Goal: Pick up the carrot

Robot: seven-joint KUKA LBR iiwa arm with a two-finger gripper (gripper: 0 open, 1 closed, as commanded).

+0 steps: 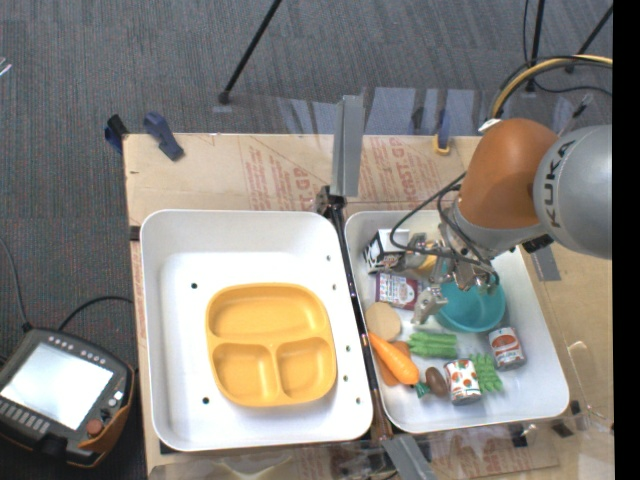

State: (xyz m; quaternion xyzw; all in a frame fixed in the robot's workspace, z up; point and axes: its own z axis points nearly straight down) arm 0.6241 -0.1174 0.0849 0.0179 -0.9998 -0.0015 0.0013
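The carrot (397,361) is orange with a green tip at its lower right end. It lies slanted near the left wall of the right bin (545,388), towards the front. My gripper (432,300) hangs over the middle of that bin, above and to the right of the carrot and a short way from it. It sits beside a teal bowl (478,310) and just above a green pea pod (433,344). Nothing of the carrot is between its parts. Cables and the wrist hide how the tips stand.
Around the carrot lie a round beige food item (382,320), a brown piece (437,378), two small cans (463,380) (508,347), a green leafy toy (489,372) and two cartons (381,251) (396,288). The left bin (175,268) holds a yellow divided plate (270,344).
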